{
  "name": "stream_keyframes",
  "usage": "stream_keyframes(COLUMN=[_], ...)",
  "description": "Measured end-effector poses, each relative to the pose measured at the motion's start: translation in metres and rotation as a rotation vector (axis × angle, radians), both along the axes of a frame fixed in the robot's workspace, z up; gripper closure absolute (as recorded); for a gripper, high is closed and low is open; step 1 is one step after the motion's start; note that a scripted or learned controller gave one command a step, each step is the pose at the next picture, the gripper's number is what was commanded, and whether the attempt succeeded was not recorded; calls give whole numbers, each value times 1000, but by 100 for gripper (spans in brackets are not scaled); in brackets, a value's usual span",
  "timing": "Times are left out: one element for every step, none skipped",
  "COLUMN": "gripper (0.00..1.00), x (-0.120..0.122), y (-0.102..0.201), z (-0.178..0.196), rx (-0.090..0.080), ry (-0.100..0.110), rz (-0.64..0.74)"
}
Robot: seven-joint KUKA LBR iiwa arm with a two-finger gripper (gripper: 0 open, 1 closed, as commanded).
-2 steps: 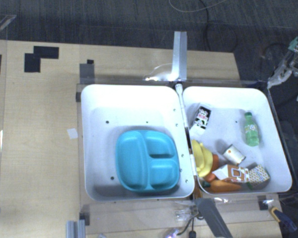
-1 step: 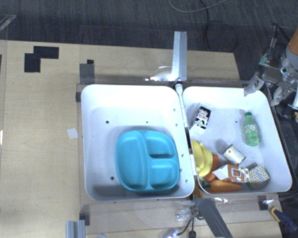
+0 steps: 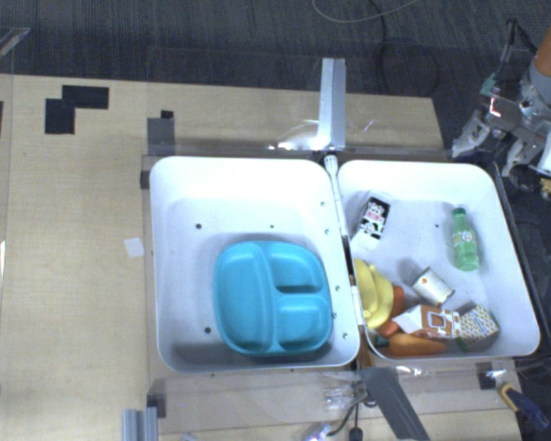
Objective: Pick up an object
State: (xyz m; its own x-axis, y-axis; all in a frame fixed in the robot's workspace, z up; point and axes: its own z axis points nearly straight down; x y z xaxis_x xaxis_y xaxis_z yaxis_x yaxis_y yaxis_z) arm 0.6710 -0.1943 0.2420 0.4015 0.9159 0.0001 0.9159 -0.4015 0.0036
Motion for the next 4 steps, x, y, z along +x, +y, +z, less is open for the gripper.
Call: stream_keyframes(gripper=[0,0,100,100], x=[-31,-77,-74,-66], y=[-3,-1,0,51], z=[-137,-154,-144,-49], rx=[2,3,3,1], ry=[4,-8,-13,0], rz=[-6,7,8,31])
